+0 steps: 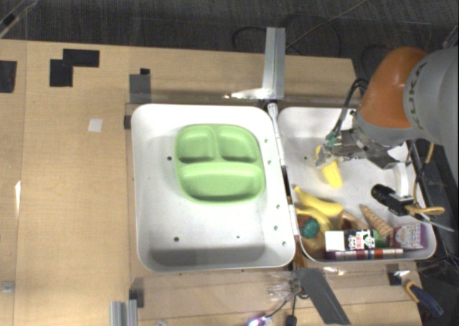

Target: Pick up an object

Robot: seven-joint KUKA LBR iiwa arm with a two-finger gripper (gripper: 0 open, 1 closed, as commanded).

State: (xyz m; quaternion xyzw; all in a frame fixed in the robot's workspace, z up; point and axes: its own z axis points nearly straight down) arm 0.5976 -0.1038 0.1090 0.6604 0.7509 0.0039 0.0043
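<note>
On the pale wooden tabletop (64, 174) we see two shallow white bins set side by side. The left bin (154, 246) carries a green divided plate (217, 162), lying flat toward the far half of the bin, its three compartments facing up. Across the shared wall, the right bin (301, 127) holds a cluster of things along its near edge: a small teal ball (310, 229) close to the dividing wall, a banana (320, 206) just behind it, then a white box (335, 240), a long marker (373, 252) lying along the near wall, a brown cone (378, 221) and, in the near right corner, a purple-and-white packet (409, 234). Apart from that cluster, near the middle of the right bin, we find a short yellow piece (330, 173), tilted, with the pincer (331, 151) directly above it and touching or nearly touching its upper end. Whether the pincer is open, closed or gripping the yellow piece we cannot tell from this slant. The grey arm (430, 95) reaches in from the right, its orange band (387, 99) over the far right part of the bin
</note>
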